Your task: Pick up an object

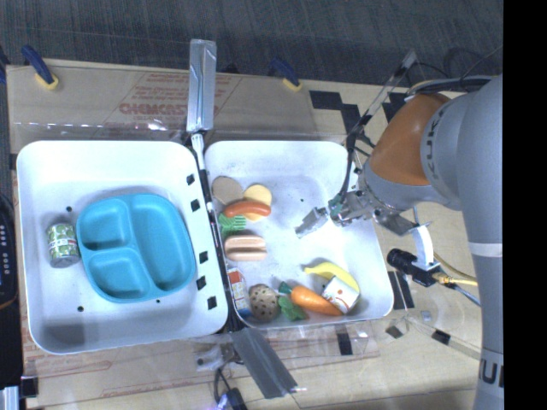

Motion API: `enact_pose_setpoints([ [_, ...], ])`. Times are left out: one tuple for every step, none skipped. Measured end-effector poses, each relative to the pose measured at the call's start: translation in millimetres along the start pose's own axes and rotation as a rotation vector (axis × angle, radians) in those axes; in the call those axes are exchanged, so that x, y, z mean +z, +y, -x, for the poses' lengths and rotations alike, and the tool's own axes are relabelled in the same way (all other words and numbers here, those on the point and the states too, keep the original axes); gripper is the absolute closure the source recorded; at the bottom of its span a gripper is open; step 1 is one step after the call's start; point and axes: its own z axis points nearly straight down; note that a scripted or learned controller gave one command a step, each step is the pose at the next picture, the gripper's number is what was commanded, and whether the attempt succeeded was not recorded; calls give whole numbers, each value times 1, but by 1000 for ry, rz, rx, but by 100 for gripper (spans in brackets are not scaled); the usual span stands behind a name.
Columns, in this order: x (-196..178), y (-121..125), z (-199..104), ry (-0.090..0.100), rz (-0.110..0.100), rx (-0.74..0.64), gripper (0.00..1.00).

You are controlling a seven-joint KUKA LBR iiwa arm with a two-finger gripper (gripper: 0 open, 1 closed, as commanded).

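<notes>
The arm is reached in from the right bin's [282,154] right wall, the gripper [313,221] slanted low over bare floor. The carrot [314,300] is laid along the near edge, tip pointed right.

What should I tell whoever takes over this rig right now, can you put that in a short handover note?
Tool: hangs over a bare patch in the middle of the right white bin, with nothing seen between its tips; open or shut can't be told.
Right bin: toy foods lie along the left wall and front, including a plastic hot dog, an orange plastic carrot and a yellow plastic banana.
Left white bin: a blue divided plastic tray with a small green-labelled can beside it.
Done: nothing lifted yet.
Left: pick up one object.
</notes>
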Motion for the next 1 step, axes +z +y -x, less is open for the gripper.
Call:
enact_pose_setpoints([
  [30,27,-44,3,-2,-434,0],
])
